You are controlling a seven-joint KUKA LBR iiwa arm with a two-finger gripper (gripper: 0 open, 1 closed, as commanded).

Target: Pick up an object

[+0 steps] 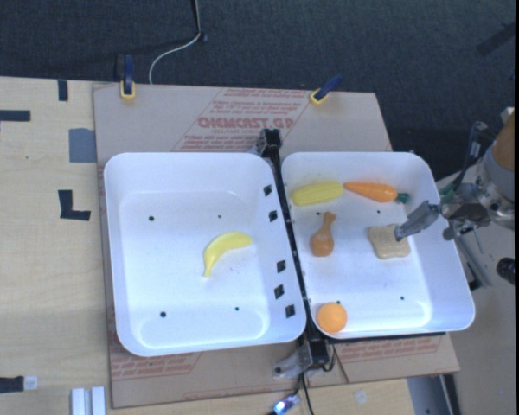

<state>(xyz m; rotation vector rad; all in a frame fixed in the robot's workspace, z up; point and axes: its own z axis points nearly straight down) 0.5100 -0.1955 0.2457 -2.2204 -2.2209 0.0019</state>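
Claw (413,224) above right white bin (415,164)

One fixed camera looks down at a slant from above the bench (35,258). It takes in both white bins (121,258) whole, from some way off.

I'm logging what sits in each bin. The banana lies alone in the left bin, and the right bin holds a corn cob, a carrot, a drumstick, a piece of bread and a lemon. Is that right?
One slip: there is no lemon. The camera view shows an orange at the right bin's near edge. The rest stands: banana alone in the left bin; corn cob, carrot, drumstick, bread.
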